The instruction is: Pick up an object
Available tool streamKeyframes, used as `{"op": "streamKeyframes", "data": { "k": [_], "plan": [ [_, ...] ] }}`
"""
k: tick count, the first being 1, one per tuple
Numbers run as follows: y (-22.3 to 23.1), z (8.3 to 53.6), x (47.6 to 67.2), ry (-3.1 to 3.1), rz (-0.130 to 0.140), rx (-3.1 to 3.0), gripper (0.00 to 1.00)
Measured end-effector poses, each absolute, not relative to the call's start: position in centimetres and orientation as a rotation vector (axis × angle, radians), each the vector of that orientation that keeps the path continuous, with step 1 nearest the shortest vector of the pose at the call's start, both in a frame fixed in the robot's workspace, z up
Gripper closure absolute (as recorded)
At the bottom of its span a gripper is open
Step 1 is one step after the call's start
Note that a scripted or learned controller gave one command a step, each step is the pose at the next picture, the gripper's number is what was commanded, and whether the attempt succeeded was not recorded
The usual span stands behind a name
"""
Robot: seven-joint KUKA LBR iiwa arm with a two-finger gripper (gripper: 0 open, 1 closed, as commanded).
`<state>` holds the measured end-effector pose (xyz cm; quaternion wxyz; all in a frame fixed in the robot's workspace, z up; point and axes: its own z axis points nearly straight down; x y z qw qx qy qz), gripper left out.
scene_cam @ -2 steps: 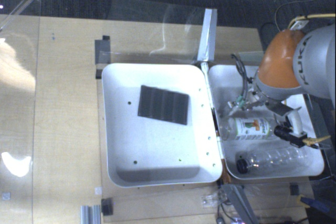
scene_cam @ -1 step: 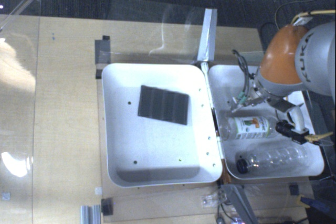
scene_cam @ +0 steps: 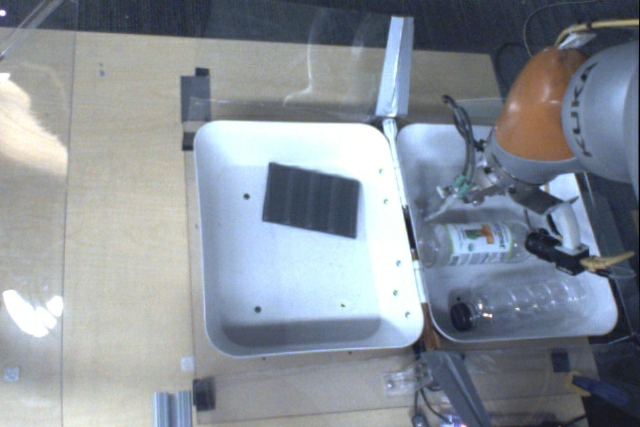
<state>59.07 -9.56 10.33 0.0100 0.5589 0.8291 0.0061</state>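
Objects sit in both bins — a dark ribbed pad (scene_cam: pixel 311 199) lies flat in the left bin (scene_cam: pixel 215 245), while the right bin (scene_cam: pixel 425 150) holds a white labelled bottle (scene_cam: pixel 478 244) and a clear bottle (scene_cam: pixel 525 303) (black cap) nearer the camera; the gripper (scene_cam: pixel 470 190) hovers just above the white bottle — whether spread or pressed together, I cannot tell

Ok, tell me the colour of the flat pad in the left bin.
Dark grey, ribbed pad, seen in the camera view.

White bottle (scene_cam: pixel 470 243) label print too small to read
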Motion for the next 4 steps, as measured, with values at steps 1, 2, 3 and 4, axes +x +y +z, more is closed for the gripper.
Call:
{"op": "streamKeyframes", "data": {
  "k": [1, 2, 3, 4],
  "plan": [
    [-9.3, 8.8, 64.1, 2.547, 0.009, 1.823, 0.00],
    [-9.2, 8.9, 60.4, 2.592, 0.010, 1.759, 0.00],
    [-9.2, 10.3, 60.8, 2.584, 0.019, 1.752, 1.00],
    [-9.2, 10.3, 60.8, 2.584, 0.019, 1.753, 0.00]
  ]
}}
